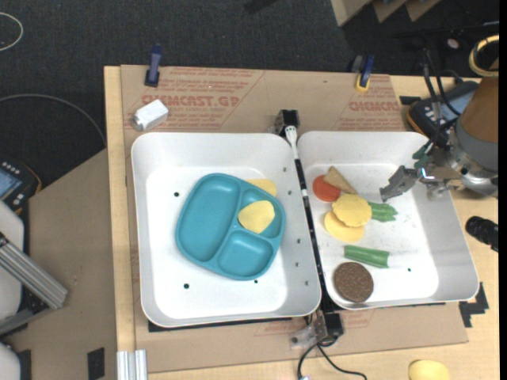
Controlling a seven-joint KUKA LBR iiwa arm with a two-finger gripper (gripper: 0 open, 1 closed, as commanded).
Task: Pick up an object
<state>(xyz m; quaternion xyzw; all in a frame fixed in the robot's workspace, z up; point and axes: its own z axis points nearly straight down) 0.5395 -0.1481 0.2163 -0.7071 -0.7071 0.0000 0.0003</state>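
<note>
Left bin (158, 236): held a blue divided plate (214, 226), lying flat and slightly turned.
Plate contents: one pale yellow round piece (257, 216) rested in its upper right compartment.
Behind the plate: a yellow piece (264, 187) peeked out at its upper right edge, mostly hidden.
Right bin (444, 244): held a cluster of toy foods towards its left side.
Red piece (325, 188): round, touching a tan wedge (339, 178) just above it.
Yellow discs (349, 214): two, overlapping, below the red piece.
Green pieces: one (383, 211) just right of the discs, another (367, 255) lying flat below them.
Brown disc (352, 281): dark, round, near the front wall.
</note>
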